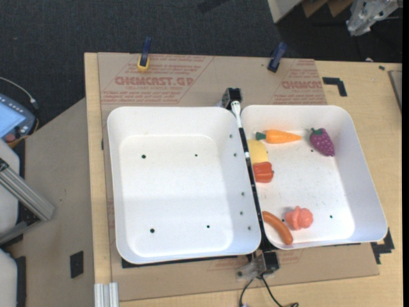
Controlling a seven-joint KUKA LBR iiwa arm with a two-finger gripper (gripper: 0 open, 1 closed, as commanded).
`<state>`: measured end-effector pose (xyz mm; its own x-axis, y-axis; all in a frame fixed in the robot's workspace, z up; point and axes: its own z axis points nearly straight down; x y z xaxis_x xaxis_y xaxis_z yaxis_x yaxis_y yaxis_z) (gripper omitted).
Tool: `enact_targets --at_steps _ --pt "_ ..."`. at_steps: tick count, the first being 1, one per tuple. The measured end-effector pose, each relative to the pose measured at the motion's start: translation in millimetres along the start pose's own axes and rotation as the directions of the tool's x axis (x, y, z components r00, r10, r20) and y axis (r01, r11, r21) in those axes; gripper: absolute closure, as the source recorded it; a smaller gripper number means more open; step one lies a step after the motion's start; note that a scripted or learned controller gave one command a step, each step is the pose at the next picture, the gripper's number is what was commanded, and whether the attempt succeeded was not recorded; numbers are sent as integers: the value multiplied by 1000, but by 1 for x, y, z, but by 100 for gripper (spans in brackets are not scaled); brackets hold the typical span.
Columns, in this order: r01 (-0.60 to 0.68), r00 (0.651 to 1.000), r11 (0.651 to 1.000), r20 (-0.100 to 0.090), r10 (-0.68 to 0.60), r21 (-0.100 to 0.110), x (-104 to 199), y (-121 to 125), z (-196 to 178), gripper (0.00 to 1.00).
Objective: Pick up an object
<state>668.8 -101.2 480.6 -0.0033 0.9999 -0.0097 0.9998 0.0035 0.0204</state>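
1. We see the gripper [372, 8] as a pale metallic assembly at the far right corner of the bench [51, 171]. It sits beyond the far rim of both bins, well apart from every object.
2. We cannot tell the state of the claw at this size and angle. Nothing is seen pinched in it.
3. The left bin [115, 171] and the right bin [367, 178] sit side by side on a cardboard sheet [192, 75] with red lettering. Their inner rims touch along the bench's centre line.
4. The left bin shows a white floor with four small dark dots.
5. The right bin holds all the candidate objects:
   - An orange carrot [279, 135] lies crosswise near the far edge, green end toward the inner rim.
   - A purple grape bunch [323, 141] lies just beside the carrot's tip, toward the far right corner.
   - A yellow piece [257, 151] lies against the inner rim, just nearer than the carrot.
   - A red pepper [262, 172] touches the yellow piece on its near side, also by the inner rim.
   - A sausage [277, 228] lies at a slant in the near left corner.
   - A pink piece [299, 218] sits just beside the sausage, on its right.
6. A yellow-and-blue clamp [145, 59] and a blue clamp [277, 56] grip the cardboard sheet's far edge.
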Motion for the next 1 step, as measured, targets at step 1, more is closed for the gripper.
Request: enact_targets --at_steps 1 --pt "0 1000 1000 2 0 -5 0 1 -11 100"
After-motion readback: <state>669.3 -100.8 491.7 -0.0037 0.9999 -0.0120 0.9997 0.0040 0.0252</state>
